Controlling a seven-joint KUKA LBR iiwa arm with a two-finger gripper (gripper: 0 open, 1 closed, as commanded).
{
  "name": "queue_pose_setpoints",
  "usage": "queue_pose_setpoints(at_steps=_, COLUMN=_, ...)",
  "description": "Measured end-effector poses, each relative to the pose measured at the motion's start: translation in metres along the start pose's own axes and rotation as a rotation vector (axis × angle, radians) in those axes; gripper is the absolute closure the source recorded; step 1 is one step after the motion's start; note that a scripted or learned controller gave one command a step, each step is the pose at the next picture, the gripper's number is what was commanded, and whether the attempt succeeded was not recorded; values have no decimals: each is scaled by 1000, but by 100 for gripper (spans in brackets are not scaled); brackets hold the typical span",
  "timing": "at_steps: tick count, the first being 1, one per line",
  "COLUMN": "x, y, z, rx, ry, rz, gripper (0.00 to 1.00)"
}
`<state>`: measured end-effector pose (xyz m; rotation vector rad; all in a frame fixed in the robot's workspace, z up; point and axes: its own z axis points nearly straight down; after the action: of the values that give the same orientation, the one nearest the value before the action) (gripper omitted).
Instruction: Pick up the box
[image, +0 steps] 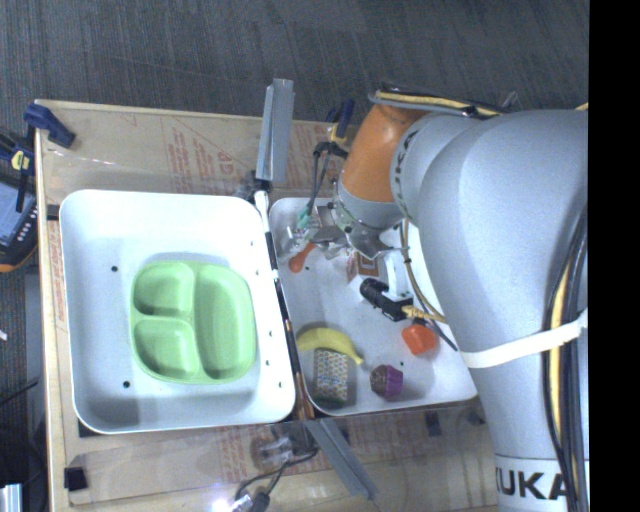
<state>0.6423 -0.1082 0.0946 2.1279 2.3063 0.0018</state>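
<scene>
Camera view gives you the grey arm (500, 220) as the biggest thing, coming in from the right and covering the right side of the right bin (330, 300), with its orange band (375, 150) near the far edge. Under it you see the wooden desk (150, 150) carrying both white bins side by side. The left bin (90, 215) holds a green divided tray (193, 322), lying flat near its middle.

The pincer (308, 237) sits low in the far left corner of the right bin, close to the wall between the bins. You cannot tell from this angle whether it is spread or pressed together, and you see nothing gripped in it.

Next in size, a yellow banana (330, 342) lies in the near half of the right bin. Your box (333, 376), a small speckled block, rests just in front of the banana, touching it or nearly so, by the bin's near rim and well apart from the pincer. An orange lump (421, 339) lies beside the arm, a purple lump (387, 381) just right of the box, and a small orange-red piece (297, 263) just below the pincer.
</scene>
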Motion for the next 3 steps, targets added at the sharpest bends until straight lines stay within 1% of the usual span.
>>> queue_pose_setpoints(at_steps=1, x=-78, y=-18, z=-61, rx=4, ry=2, rz=-168, gripper=0)
queue_pose_setpoints(at_steps=2, x=-2, y=-24, z=-7, rx=4, ry=0, rz=-254, gripper=0)
queue_pose_setpoints(at_steps=3, x=0, y=14, z=3, rx=5, ry=0, rz=48, gripper=0)
